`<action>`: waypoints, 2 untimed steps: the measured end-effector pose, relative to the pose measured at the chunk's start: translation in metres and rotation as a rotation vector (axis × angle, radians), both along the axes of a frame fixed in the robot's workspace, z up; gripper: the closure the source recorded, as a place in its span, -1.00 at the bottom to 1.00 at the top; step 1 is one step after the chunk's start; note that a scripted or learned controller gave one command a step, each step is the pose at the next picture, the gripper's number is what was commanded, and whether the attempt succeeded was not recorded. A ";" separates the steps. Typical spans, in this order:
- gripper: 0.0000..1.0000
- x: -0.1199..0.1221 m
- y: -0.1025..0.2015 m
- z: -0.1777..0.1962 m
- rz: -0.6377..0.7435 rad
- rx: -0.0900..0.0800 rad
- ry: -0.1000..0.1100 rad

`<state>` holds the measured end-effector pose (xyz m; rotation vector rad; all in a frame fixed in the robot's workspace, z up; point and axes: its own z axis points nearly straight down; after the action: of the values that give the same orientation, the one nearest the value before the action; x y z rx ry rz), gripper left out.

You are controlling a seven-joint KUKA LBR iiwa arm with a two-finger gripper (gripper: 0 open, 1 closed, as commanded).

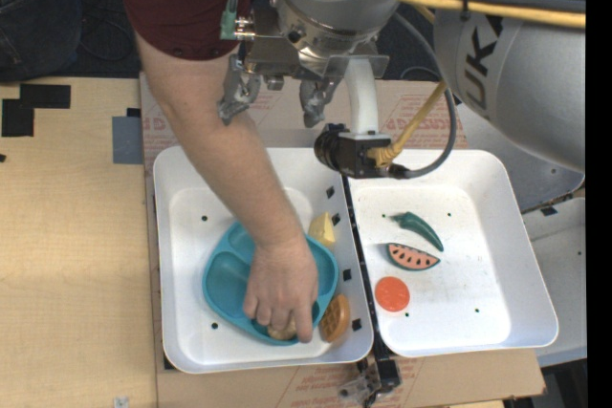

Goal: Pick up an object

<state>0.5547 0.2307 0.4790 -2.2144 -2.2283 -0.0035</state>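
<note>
Hand (282,293) of a person presses into the blue plate (225,287) in your left bin (182,205). Farther back, your gripper (277,102) hangs with fingers apart, grasping nothing. Rightward, the right bin (516,234) carries a green pepper (419,226), watermelon slice (412,257) and orange disc (392,294).

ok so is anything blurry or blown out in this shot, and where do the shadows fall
Camera view: the arm's grey casing at upper right is close to the lens and soft; the gripper and the person's hand over the blue plate look fairly sharp. Lighting is even, with the white bins bright but not clipped. Soft, faint shadows sit under the watermelon slice and the green pepper.
</note>
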 end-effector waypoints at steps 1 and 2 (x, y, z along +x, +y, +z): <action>-1.00 -0.034 -0.055 0.037 -0.008 -0.002 0.002; -1.00 -0.076 -0.105 0.058 -0.008 -0.003 0.005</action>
<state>0.4792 0.1260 0.5373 -2.2219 -2.2184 0.0055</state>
